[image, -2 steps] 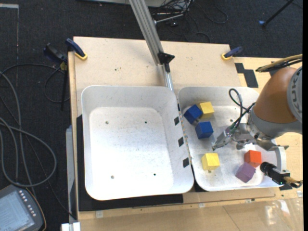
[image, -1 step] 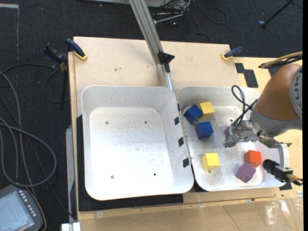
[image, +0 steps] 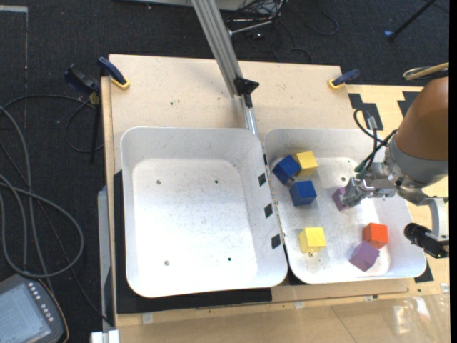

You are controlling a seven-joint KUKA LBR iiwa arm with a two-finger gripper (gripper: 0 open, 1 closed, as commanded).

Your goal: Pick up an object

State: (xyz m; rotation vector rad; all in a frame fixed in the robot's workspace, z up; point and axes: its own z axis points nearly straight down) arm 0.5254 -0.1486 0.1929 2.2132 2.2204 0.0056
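Note:
The right bin [image: 335, 138] holds several small blocks. Two blue blocks [image: 285, 168] [image: 303, 192] and a yellow block [image: 308, 161] cluster at its upper left. A second yellow block [image: 312, 239] lies lower down. An orange block [image: 375, 234] and a light purple block [image: 364, 256] sit at the lower right. My gripper [image: 355, 191] hangs low over the bin's middle right, right against a darker purple block [image: 340, 199] that peeks out at its left side. The arm covers the bin's right edge.
The left bin [image: 186, 213] lies beside the right one, and their rims meet near the middle. A slanted metal pole [image: 218, 38] runs from the top down to the bins' shared edge. Clamps mark the bench's back corners.

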